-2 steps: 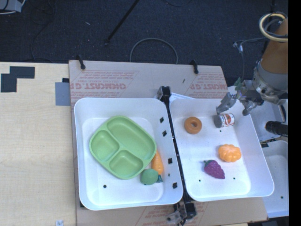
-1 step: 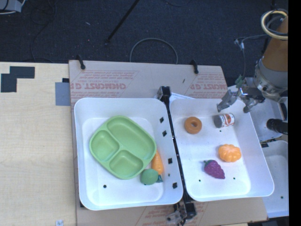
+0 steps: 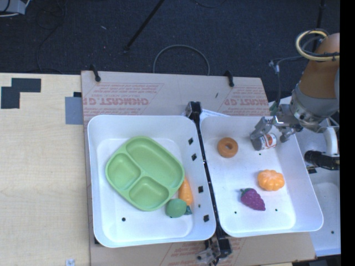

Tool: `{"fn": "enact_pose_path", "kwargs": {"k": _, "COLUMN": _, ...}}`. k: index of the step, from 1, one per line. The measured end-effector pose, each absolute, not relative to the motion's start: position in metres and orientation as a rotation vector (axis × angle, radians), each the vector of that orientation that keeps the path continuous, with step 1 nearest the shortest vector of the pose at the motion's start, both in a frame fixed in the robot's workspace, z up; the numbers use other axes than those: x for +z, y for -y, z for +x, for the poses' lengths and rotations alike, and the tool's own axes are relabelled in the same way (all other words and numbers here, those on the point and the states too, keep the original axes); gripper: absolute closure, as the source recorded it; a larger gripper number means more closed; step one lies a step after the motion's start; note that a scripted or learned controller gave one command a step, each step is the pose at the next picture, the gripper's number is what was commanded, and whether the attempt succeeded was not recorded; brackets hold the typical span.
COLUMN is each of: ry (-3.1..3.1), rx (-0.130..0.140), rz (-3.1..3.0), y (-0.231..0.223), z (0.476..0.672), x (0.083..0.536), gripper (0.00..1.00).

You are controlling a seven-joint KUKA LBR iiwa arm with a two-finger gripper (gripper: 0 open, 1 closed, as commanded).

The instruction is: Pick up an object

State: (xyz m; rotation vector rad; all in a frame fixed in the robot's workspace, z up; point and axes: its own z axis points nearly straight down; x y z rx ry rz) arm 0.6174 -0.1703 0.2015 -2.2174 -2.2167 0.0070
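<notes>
My gripper (image 3: 270,133) hangs low over the far right part of the right bin (image 3: 299,215), with the arm coming in from the right. A small white-and-red object (image 3: 269,141) sits right at the gripper's tip, partly hidden by it. A brown doughnut (image 3: 227,147) lies to the gripper's left. Nearer the front of the same bin are an orange pumpkin-like toy (image 3: 270,180) and a purple bunch of grapes (image 3: 252,199).
The left bin (image 3: 100,148) holds a green divided plate (image 3: 145,172), an orange carrot-like piece (image 3: 186,192) and a green round fruit (image 3: 176,208) by the black divider (image 3: 201,165). Cardboard lies under both bins. A cable loop lies on the dark floor behind.
</notes>
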Motion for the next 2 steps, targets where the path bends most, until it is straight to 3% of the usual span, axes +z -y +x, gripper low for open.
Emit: {"fn": "enact_pose_path", "kwargs": {"k": 2, "ry": 2.216, "rx": 0.006, "rz": -2.218, "y": 0.168, "z": 0.619, "x": 0.094, "gripper": 0.00}}
